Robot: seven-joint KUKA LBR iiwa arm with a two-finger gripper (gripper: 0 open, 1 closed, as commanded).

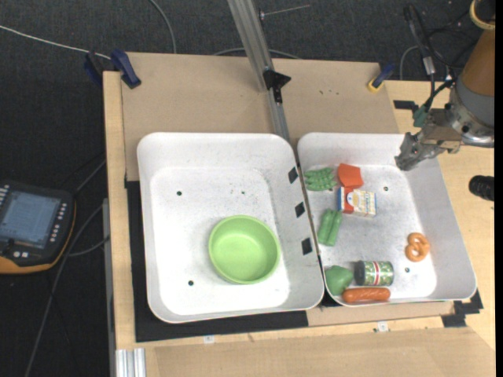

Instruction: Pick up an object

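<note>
Arm reaches in from rt; end effector (409, 155) over rt bin (440, 210) top edge, can't tell grip state.

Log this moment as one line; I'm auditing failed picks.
stage: approach | gripper: above right bin's upper right rim, nothing seen held | nearest: carton | left bin: green bowl

Mixed small objects (357, 203) in right bin (452, 234)
</note>
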